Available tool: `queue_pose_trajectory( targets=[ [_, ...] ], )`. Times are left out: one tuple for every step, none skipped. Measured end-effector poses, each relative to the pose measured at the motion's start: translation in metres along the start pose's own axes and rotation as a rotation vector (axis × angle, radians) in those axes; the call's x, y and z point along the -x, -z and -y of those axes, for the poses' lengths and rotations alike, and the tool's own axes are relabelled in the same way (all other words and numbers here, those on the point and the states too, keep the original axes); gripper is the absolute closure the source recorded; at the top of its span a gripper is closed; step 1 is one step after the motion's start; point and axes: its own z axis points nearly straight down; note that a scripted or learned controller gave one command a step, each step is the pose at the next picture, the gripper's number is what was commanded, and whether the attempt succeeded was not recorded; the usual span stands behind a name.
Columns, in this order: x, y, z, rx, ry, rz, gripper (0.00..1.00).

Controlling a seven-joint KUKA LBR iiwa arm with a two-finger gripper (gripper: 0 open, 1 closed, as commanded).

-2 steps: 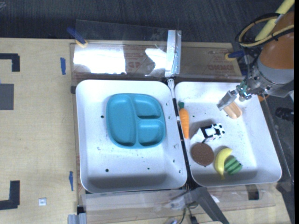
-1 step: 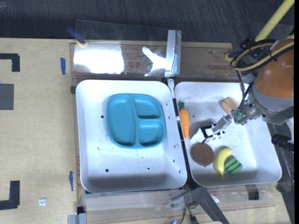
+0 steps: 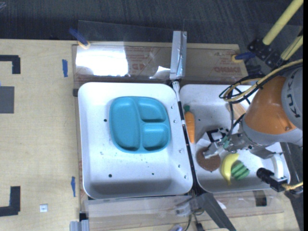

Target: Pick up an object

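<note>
In the right bin (image 3: 207, 100) lie an orange carrot (image 3: 190, 126) along its left wall, a brown round piece (image 3: 208, 161) near the front, and a yellow banana-like object with a green piece (image 3: 233, 168) beside it. My gripper (image 3: 215, 146) reaches in from the right, low over the bin, its tips just above the brown piece and left of the yellow object. A small grey bit sits at the fingertips over the brown piece; I cannot tell whether it is held.
The left bin (image 3: 96, 167) holds a blue divided plate (image 3: 140, 123). A clear divider stands upright between the bins at the back. The grey arm with its orange band (image 3: 269, 109) covers the right bin's right side, with cables above.
</note>
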Motion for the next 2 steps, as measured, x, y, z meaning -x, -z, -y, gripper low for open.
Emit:
queue_pose_trajectory(
  targets=[
    [0.013,0.001,-0.074,0.007,-0.043,0.003,0.0],
    [0.012,0.013,-0.076,0.011,-0.041,0.001,1.0]
  ],
)
